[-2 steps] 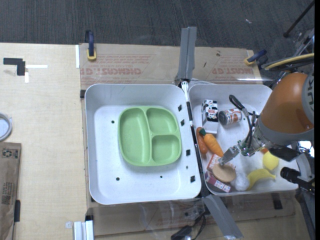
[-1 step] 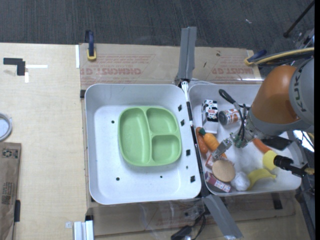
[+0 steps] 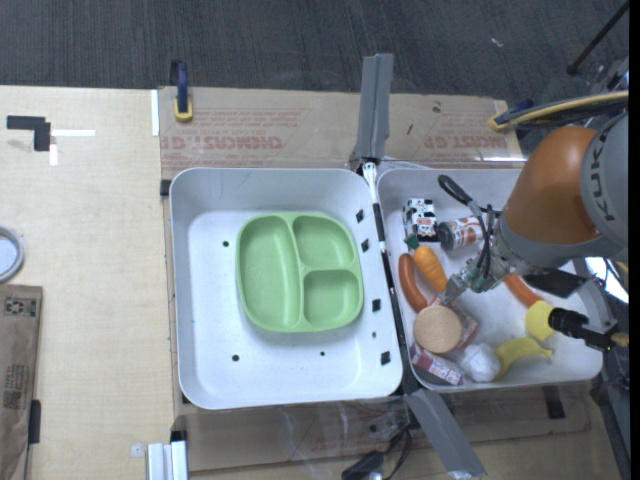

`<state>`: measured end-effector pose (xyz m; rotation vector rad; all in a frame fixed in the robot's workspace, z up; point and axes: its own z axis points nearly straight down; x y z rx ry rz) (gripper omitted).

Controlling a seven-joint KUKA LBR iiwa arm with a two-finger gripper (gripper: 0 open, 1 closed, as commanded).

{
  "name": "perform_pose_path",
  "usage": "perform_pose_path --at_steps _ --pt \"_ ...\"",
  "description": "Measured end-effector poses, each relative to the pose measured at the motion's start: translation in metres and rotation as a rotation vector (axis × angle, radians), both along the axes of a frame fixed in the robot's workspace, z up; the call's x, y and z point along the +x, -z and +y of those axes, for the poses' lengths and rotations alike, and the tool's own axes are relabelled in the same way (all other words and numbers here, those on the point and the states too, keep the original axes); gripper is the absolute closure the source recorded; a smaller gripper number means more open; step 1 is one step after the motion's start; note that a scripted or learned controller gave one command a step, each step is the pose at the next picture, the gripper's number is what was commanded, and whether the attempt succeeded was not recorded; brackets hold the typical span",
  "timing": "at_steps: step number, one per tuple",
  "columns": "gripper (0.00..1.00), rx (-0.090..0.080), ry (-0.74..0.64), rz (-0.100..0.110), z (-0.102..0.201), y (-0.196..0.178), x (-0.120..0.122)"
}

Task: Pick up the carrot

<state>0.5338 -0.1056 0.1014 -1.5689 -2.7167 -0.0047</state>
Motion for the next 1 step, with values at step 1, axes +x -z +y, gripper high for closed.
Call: perform_pose_path --at_steps 1 --pt "1.0 -0.008 0.157 0.004 0.0355 -0.0879 0.0828"
